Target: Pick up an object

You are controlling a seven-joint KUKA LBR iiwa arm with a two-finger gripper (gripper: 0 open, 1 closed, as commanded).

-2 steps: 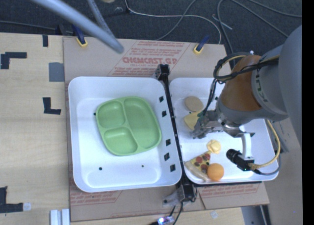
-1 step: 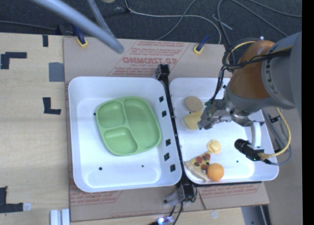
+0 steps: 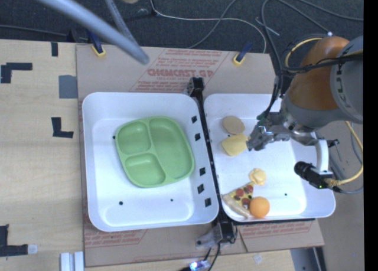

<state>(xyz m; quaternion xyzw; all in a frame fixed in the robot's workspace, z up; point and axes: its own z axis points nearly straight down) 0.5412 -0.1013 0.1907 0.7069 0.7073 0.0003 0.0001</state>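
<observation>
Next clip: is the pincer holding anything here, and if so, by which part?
It cannot be told. The pincer sits low in the right bin, right beside the pale yellow piece, but no object shows between its tips.

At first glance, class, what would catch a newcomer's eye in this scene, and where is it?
The green divided plate lies alone in the left bin. In the right bin, the arm's hand sits low beside a yellow food piece, and an orange ball rests near the front edge.
</observation>
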